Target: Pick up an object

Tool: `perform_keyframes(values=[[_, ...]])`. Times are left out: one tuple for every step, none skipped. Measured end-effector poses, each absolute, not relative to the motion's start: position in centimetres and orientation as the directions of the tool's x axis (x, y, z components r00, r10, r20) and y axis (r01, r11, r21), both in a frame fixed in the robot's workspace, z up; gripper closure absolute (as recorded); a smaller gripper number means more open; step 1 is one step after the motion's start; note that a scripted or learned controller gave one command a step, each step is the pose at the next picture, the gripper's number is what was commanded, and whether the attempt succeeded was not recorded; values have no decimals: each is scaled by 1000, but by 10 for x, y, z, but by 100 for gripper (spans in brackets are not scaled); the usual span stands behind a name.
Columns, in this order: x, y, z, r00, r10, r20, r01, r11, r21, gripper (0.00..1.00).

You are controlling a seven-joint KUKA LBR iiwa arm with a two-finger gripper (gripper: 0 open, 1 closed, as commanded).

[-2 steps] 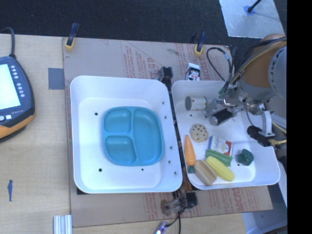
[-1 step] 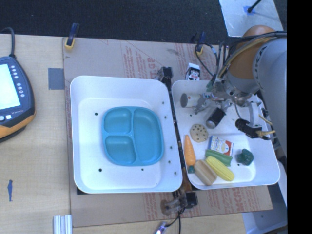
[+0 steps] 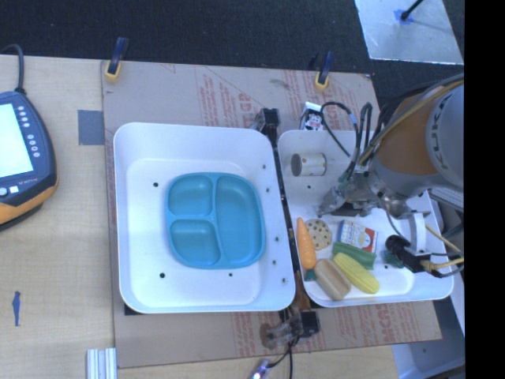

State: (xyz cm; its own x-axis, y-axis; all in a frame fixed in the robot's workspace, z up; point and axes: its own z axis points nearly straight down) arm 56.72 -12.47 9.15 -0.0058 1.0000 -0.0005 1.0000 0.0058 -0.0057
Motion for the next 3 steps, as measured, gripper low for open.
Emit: perform_keyframes(values=[[567,-126,102,-8,1000,-2,1000,8,-7,100],[567,-126,102,-9,1000,-2,1000,9,-8,0],[611,-111,92,-7,1000,-1,1000,7,-6,0]])
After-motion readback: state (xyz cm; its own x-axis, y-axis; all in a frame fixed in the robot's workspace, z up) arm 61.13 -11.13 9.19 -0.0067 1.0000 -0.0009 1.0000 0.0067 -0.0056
